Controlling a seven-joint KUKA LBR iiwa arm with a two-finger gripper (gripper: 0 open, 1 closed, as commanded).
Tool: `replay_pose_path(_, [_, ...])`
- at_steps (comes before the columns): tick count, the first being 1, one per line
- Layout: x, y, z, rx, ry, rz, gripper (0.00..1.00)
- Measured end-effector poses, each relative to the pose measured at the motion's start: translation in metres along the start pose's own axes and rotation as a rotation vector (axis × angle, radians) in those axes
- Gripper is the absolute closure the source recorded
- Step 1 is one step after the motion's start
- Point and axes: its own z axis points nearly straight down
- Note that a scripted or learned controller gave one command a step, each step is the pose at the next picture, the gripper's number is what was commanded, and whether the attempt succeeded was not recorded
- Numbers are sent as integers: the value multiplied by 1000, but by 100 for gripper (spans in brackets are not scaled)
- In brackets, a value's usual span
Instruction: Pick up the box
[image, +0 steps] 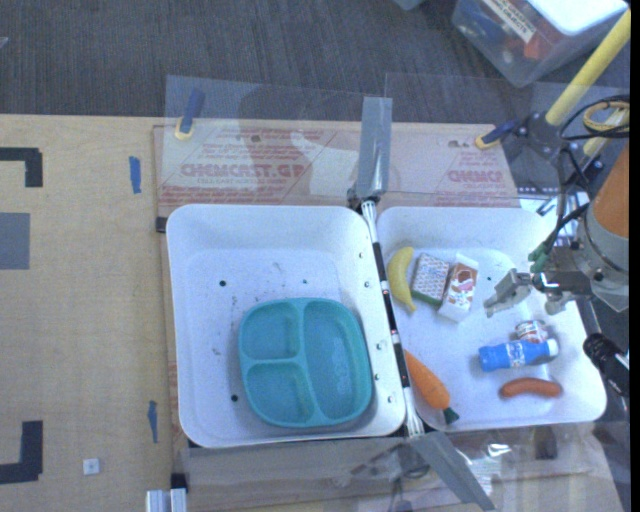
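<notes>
Hovering w/ my gripper fingers spread apart, nothing between them, over the right bin, box just beside at approx 9 o'clock.

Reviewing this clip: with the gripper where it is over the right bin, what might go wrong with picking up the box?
The box lies tight against a patterned packet, with a banana just beyond, so the gripper might catch or shove the packet instead. The gripper sits to the box's right, above a blue bottle and a sausage; a descent here would likely miss the box.
</notes>
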Motion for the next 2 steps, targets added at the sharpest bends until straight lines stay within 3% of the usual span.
replay_pose_path(1, [8,94,117,-4,-2,-224,0])
replay_pose_path(2, [13,120,149,-36,-10,-55,0])
